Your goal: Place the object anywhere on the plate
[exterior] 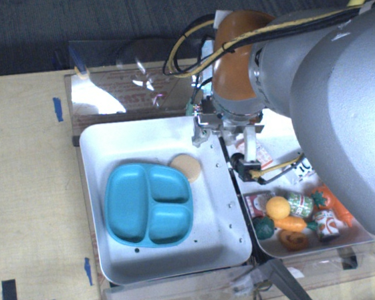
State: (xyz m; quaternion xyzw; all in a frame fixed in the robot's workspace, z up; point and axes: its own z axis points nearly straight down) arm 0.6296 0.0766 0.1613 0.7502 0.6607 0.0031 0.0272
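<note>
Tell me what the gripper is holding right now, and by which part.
Cannot be told: the gripper is too obscured by the arm. The tan round object lies beside the blue plate.

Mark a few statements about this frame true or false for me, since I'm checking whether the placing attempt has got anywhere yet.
1. The blue plate lies in the left bin. True.
2. The tan round object sits in the middle of the plate. False: it lies on the bin floor beside the plate's upper right edge, perhaps touching the rim.
3. The right bin holds several toy foods, among them an orange ball. True.
4. The gripper hangs over the plate's centre. False: it is above the divide between the two bins, right of the tan object.
5. The plate has three compartments. True.
</note>
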